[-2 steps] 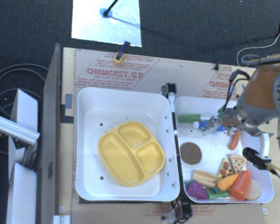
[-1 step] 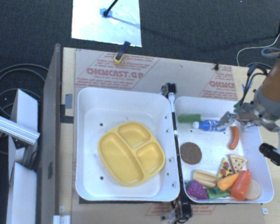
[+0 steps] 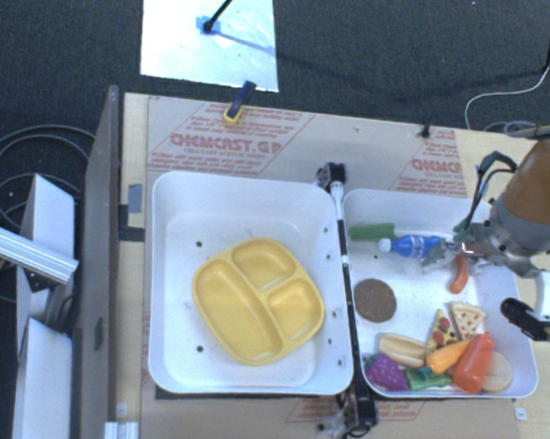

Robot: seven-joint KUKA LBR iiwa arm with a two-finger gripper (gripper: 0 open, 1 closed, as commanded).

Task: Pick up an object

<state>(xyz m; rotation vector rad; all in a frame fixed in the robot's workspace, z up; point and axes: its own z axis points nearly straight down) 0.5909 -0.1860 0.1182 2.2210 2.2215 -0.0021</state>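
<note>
The claw [image 3: 454, 252] is seen low in the right bin [image 3: 525, 377], near its far right side, and whether it's wide or narrow honestly can't be told, since the metal bits there blur together. A small orange-red sausage-shaped toy [image 3: 459, 273] is found right at it, tilted, but a grip on it can't be confirmed. Just to its left a clear plastic bottle with a blue label [image 3: 411, 244] is laid on its side, and a green stick-like piece [image 3: 372, 232] is laid beside that, near the bin's far wall.

Further toward the middle a flat brown disc [image 3: 375, 300], like a burger patty, is set alone. Along the near edge a crowd of glossy plastic food is bunched: a tan bread roll [image 3: 402, 348], purple grapes [image 3: 388, 372], a carrot [image 3: 448, 356], a pizza slice [image 3: 466, 321], a red ketchup-style bottle [image 3: 472, 363]. Where one ends and the next starts is hard to make out.

The arm [image 3: 538, 195] is cut off at the right edge. Open floor is left in the bin's centre.

In the left bin [image 3: 173, 282] a smooth yellow divided tray [image 3: 257, 300] is placed, with bare white around it. Both bins are carried on a desk [image 3: 290, 138] covered in printed cardboard.
</note>
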